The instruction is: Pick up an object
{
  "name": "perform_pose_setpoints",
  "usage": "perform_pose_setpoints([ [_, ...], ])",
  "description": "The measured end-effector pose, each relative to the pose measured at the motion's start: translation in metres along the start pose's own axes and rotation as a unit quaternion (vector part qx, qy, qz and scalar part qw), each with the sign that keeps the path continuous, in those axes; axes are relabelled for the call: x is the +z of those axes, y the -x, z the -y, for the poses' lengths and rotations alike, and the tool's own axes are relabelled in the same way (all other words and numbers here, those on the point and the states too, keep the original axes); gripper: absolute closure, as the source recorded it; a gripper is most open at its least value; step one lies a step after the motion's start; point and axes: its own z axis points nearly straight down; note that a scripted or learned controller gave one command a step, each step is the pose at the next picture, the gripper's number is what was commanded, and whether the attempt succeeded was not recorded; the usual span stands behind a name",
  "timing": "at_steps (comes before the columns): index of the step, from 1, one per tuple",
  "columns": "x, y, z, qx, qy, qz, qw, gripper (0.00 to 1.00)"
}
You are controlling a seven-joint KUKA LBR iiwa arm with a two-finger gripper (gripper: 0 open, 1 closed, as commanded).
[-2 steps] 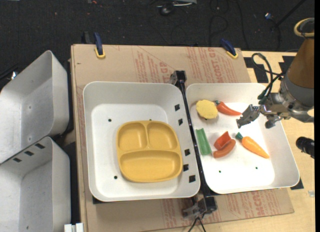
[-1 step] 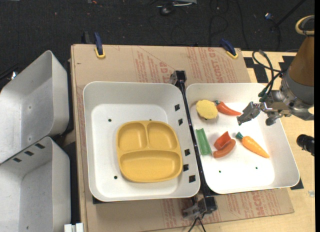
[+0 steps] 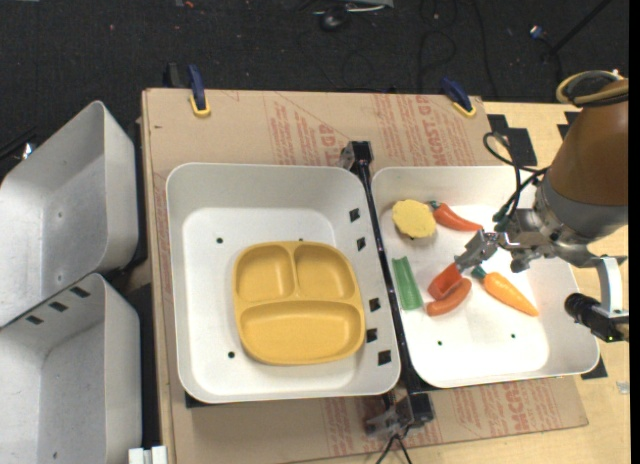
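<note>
Bright stuff in white bins (image 3: 200, 212)

Yellow tray (image 3: 298, 302), green stick (image 3: 406, 283), red pepper (image 3: 449, 287), orange carrot (image 3: 510, 294) — plus a yellow lemon (image 3: 414, 219).

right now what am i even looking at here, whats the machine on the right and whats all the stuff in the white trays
This is one camera fixed above a workbench, looking down at a slant. The grey and orange shape at the right is a robot arm; its job is to pick up an object. At its end is the gripper, a two-finger claw, which sits low over the right bin.

Two shallow white bins stand side by side on a brown board. The left bin holds a yellow divided plate. The right bin holds toy foods: a yellow lemon-like piece, a small red pepper, a green stick, a larger red pepper and an orange carrot.

The gripper is right at the larger red pepper, but the view does not make clear that anything is held.
</note>
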Motion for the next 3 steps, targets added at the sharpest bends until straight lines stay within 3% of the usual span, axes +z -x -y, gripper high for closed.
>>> perform_pose_setpoints([
  [2,0.102,-0.004,0.002,0.000,0.000,0.000,1.0000,0.00],
  [3,0.091,-0.004,0.002,0.001,0.001,0.000,1.0000,1.00],
])
